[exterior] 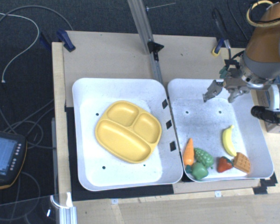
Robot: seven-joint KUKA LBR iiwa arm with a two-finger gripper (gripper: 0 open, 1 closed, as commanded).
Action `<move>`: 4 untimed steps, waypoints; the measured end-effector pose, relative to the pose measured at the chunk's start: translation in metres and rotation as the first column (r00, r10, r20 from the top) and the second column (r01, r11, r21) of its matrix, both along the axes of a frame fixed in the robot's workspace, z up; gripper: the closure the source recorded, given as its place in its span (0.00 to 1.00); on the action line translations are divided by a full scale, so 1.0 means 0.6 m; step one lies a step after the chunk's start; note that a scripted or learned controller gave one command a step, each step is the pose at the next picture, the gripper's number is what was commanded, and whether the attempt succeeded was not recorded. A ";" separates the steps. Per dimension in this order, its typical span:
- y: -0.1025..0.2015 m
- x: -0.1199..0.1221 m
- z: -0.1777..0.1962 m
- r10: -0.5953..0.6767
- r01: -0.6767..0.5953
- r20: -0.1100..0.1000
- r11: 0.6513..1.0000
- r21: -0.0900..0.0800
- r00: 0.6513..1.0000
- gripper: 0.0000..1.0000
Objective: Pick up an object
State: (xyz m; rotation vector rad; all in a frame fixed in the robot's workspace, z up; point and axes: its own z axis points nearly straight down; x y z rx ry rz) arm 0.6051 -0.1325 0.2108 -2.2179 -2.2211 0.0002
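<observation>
- Hand [222,93] hovers with fingers spread wide, holding nothing, over the right white bin's [200,118] far edge.
- Toy foods crowd that bin's near edge: yellow plastic banana [228,141], orange carrot [189,151], green broccoli [204,157].
- Yellow divided plastic plate [128,131] lies in the left white bin [86,125].

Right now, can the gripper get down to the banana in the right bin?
Probably yes. The open gripper hangs over the bin's far part; the banana lies alone on bare floor nearer the camera, apart from the waffle and strawberry.
</observation>
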 end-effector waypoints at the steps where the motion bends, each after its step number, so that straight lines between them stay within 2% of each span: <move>1: 0.000 0.000 0.000 0.000 0.000 0.000 1.000 0.000 1.000 0.00; 3: 0.029 -0.006 -0.159 0.000 0.000 -0.005 1.000 0.000 1.000 0.00; 4: 0.030 -0.007 -0.200 -0.001 0.001 -0.004 1.000 0.000 1.000 0.00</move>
